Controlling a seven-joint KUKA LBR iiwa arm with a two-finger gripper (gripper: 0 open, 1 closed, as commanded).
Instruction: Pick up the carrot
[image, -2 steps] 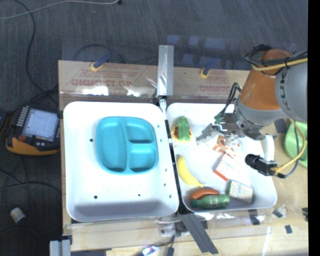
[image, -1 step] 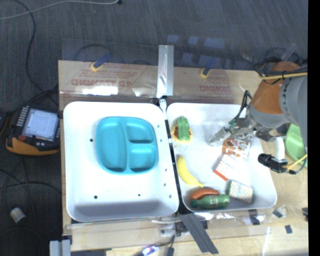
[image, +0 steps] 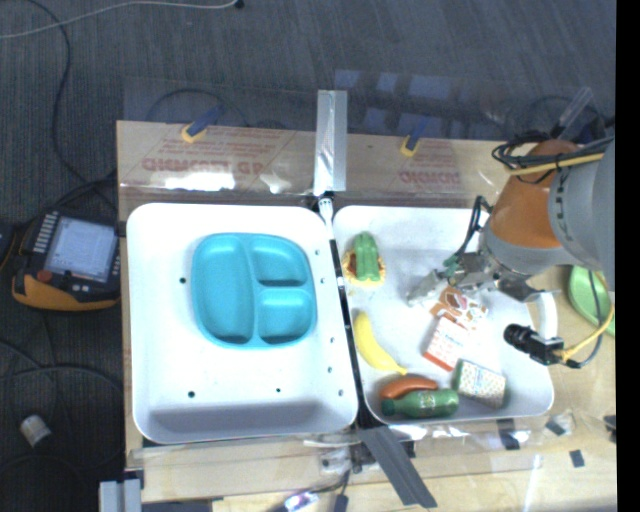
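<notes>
The carrot, orange-red and lying on its side, rests near the front edge of the right bin. It touches a green cucumber-like piece just in front of it. My gripper is low in the middle of the right bin, reaching in from the right under the orange-banded wrist. It is well behind the carrot and to its right, next to a small red and white carton. Nothing shows in its grasp.
A yellow banana lies along the right bin's left wall, with a green and yellow toy behind it. A patterned box sits at the front right. The left bin holds a blue divided plate.
</notes>
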